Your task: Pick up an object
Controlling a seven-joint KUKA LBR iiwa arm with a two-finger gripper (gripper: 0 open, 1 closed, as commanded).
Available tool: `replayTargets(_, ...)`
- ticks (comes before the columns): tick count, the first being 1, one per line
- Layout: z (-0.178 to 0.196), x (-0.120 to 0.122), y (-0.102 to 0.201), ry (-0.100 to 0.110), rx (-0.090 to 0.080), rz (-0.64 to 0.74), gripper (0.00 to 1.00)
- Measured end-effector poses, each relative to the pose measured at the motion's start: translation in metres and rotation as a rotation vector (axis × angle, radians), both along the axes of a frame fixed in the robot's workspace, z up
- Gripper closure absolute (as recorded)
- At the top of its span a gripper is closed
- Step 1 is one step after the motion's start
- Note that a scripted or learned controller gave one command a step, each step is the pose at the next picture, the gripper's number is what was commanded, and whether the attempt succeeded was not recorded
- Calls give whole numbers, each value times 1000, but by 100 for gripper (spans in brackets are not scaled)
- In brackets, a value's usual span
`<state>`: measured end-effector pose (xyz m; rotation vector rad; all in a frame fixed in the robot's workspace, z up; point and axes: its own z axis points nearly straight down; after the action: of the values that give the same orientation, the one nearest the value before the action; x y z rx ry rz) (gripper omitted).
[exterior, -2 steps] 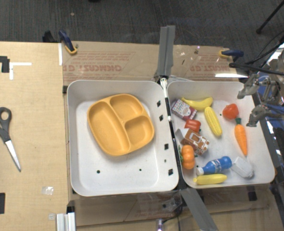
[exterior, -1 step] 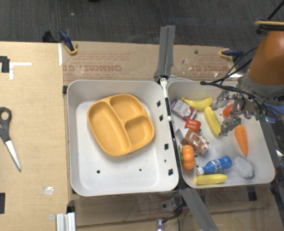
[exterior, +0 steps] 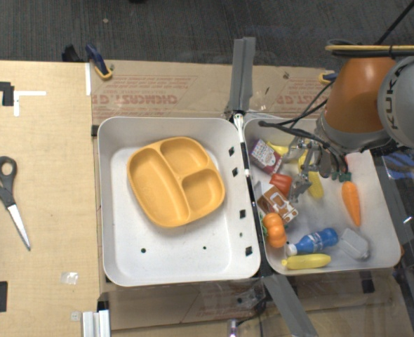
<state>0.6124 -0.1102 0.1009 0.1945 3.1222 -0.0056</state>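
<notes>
My gripper (exterior: 314, 168) hangs over the upper middle of the right bin (exterior: 382, 258), below the orange band of the arm (exterior: 358, 100). Its fingers stand apart, open, with a small yellow piece (exterior: 316, 187) lying in the bin just under them. Nothing is lifted. Around it lie a red pepper-like toy (exterior: 281, 183), a purple-and-white packet (exterior: 264, 156), a brown carton (exterior: 277, 203) and a carrot (exterior: 351, 202). Nearer the front are an orange fruit (exterior: 274, 229), a blue-and-white bottle (exterior: 314, 241), a yellow banana-like toy (exterior: 306, 261) and a grey block (exterior: 354, 243).
The left bin (exterior: 116, 258) holds an orange divided plate (exterior: 175, 181). A ridge with black clips (exterior: 243, 188) separates the two bins. Scissors (exterior: 7, 195) lie on the bench at far left. Cables run from the arm across the right bin's back edge.
</notes>
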Motion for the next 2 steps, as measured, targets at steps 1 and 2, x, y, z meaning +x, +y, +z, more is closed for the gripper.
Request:
replayTargets(1,9,1,1,-5,-1,3,100)
replayTargets(2,91,-33,72,9,5,-52,100)
